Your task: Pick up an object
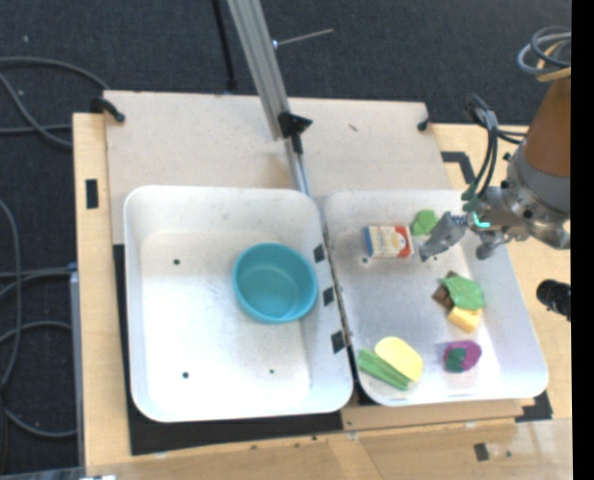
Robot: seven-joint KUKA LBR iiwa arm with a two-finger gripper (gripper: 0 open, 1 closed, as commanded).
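The left bin (pixel 167 368), well away from the gripper, carries a teal bowl (pixel 275 282) near its middle; the right bin (pixel 522 363) lies under and in front of the gripper (pixel 461 236), which hangs over that bin's far right part with the arm (pixel 549 158) reaching in from the right. Its two fingers stand apart, one dark finger slanting down to the left and the other to the right, and nothing sits between them, so no object has been picked up yet and the whole grasp is, as I judge it, left to do. Just left of the gripper lies a small orange-and-white carton (pixel 388 241), with a small green piece (pixel 424 222) between carton and finger, very near the left finger. Below the gripper sit a green and brown piece (pixel 461 292) and a yellow block (pixel 465 318) touching it, then a purple piece (pixel 461 357), and further left a yellow and green toy (pixel 394 361).
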